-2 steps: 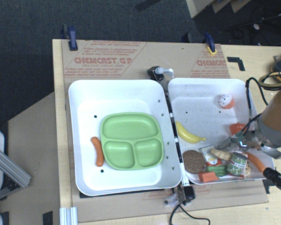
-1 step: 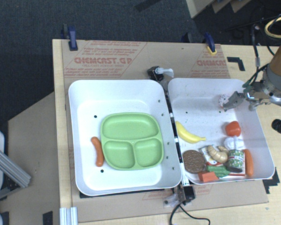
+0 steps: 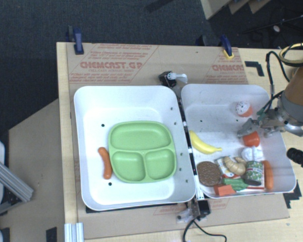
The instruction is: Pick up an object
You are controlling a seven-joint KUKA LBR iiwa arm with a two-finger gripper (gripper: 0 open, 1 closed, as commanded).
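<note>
Gripper [image 3: 252, 127] hangs over the right-hand part of the right bin [image 3: 212, 92], its metal fingers pointing down and left toward a small orange-red object [image 3: 251, 138] lying just beneath them; whether the fingers are spread or pinched, and whether they touch that object, I cannot tell, since the tips blur into it. The arm [image 3: 297, 97] is cut off by the right edge. 2 white bins sit side by side. The left bin [image 3: 86, 135] holds 1 green 3-compartment plate [image 3: 141, 151] and 1 orange sausage-shaped piece [image 3: 106, 163] just left of it. The right bin holds 1 yellow banana [image 3: 204, 145], 1 round brown disc [image 3: 209, 173], 1 small white round thing [image 3: 242, 107] near the back, and a tight cluster of toy foods [image 3: 242, 173] at the front right, too jumbled to count or name surely. Red print on the brown board [image 3: 116, 59] behind reads "CHEMCAST G.P"; a second print at the right is partly hidden. 2 clamps [image 3: 78, 39] pin the board's far edge.
</note>
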